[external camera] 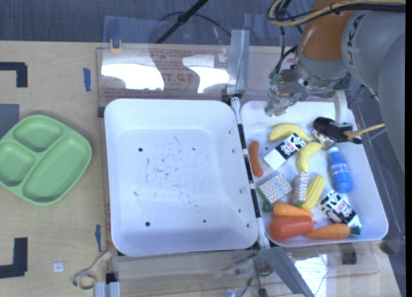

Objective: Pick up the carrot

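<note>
Two orange carrot-shaped pieces lie at the near end of the right bin [376,215]. One carrot [293,210] rests just above a red pepper [290,227]. The other carrot [329,231] lies along the front wall. My gripper [278,105] hangs over the bin's far left corner, well away from both carrots and just beyond a yellow banana [286,131]. Nothing shows in its grasp.
The right bin is crowded: a red sausage [256,158], a second banana [309,154], a corn cob [314,189], a blue bottle [339,169], black-and-white cartons [337,208] and a checkered block [275,188]. The left bin [116,160] stands beside it. A green divided plate [42,158] sits far left.
</note>
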### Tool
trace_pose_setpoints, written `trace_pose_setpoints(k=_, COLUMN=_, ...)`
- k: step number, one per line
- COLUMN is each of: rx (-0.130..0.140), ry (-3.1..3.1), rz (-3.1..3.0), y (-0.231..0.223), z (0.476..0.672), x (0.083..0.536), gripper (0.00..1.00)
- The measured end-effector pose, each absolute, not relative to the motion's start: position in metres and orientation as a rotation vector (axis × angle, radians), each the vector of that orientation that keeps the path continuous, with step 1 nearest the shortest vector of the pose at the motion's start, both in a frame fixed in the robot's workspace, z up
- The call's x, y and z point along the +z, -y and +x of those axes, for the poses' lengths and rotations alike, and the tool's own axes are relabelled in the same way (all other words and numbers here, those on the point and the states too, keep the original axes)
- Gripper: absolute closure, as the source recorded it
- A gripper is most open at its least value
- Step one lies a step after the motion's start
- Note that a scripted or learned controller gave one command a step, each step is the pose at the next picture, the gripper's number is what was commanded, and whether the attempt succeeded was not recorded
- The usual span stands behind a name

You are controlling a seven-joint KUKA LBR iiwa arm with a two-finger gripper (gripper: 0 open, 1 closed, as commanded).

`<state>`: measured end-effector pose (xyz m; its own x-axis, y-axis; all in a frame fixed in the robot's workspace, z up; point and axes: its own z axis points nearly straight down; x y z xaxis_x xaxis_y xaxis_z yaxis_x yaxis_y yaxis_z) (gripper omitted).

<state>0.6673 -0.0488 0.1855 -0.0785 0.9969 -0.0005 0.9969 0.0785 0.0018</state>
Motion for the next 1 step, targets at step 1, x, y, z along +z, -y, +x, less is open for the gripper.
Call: trace_pose_setpoints(k=1, rx=0.002, ry=-2.306, rz=2.131, y=0.0488, z=0.6673, x=0.1855, gripper=0.00)
